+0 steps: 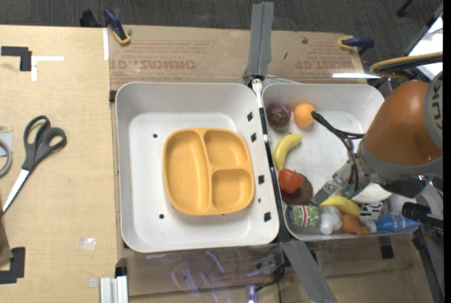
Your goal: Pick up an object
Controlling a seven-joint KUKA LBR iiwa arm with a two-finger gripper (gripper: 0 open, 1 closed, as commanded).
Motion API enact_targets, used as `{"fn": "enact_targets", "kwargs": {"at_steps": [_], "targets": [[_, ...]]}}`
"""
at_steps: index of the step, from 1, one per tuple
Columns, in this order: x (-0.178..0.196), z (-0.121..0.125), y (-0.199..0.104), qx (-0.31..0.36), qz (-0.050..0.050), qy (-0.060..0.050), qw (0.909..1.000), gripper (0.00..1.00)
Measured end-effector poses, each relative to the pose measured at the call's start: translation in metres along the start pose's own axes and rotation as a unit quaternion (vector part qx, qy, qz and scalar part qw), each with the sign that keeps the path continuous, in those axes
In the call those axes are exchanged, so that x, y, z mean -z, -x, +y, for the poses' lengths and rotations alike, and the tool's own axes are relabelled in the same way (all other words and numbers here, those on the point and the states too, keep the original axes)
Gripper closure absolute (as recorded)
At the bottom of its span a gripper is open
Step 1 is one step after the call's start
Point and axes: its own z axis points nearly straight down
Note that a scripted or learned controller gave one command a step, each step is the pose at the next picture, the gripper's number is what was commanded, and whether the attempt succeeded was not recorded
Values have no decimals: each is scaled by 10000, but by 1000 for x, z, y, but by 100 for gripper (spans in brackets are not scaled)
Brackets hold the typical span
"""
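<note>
Banana [341, 203], yellow, curved, lying in right bin [325, 94] near front wall, touching or just beside claw [343, 187]. Bench of pale wood and cardboard on dark carpet; scissors [33, 147] at far left. Left bin [127, 168] bearing yellow divided plate [208, 170]. Second banana [287, 149] mid-bin, orange [304, 115] and dark fruit [279, 115] toward back, red fruit [290, 180] beside. Claw low over front clutter, under orange band [402, 125]; open or closed, cannot tell.
</note>
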Motion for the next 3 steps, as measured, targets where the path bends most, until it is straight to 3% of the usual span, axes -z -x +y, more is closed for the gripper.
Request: {"fn": "enact_targets", "kwargs": {"at_steps": [1,2,3], "targets": [[3,5,-8,-91,-70,28,9999,0],[16,81,80,179,82,-29,9998,0],[-5,118,60,-747,83,-40,9972,0]]}}
